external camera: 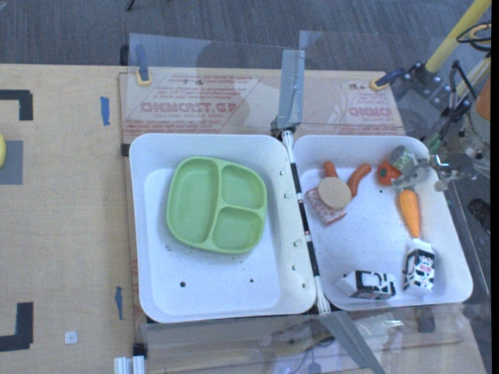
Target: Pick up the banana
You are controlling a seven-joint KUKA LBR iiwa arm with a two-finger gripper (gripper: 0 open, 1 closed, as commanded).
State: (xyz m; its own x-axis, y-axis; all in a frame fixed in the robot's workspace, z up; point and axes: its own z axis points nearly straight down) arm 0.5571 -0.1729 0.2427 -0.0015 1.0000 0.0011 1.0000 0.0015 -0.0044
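White bins: the left bin (156, 302) and right bin (366, 240) are sitting side by side on the tabletop (62, 232).
Claw (412, 167): hovering at the right bin's 1 o'clock corner, just beside a red toy (387, 174), with the carrot (410, 213) toward 6 o'clock of it. I cannot tell whether it is released or clenched.
Banana: I am not placing it with certainty. A yellow sliver (2, 151) at the tabletop's 9 o'clock edge may be it, well apart from the claw.
Green plate (217, 205): lying in the left bin.
Risk: the claw is working among orange and red toys, so it is likely risking a wrong pick, with the carrot closest in shape.
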